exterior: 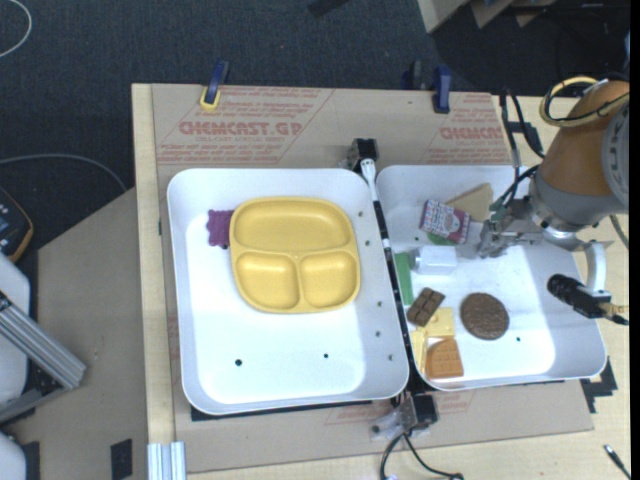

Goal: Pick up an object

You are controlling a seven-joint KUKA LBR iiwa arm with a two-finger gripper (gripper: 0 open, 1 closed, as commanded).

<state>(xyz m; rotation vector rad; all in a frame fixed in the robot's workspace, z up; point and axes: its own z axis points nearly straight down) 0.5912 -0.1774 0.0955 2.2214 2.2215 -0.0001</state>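
Over rt bin (575, 363), gripper (497, 236) low near pink packet (445, 221); jaws' state: can't tell. Judgement: drop straight, centre on one item w/ clearance. L bin (290, 368): yellow divided plate (295, 252), purple scrap (218, 227). Rt bin: packet, brown bar (426, 306), round cookie (484, 316), cracker (444, 357).

A robotics lab: clamps (211, 88) pin a paper-covered table (300, 128), with cables (60, 163) trailing over dark carpet (100, 28).
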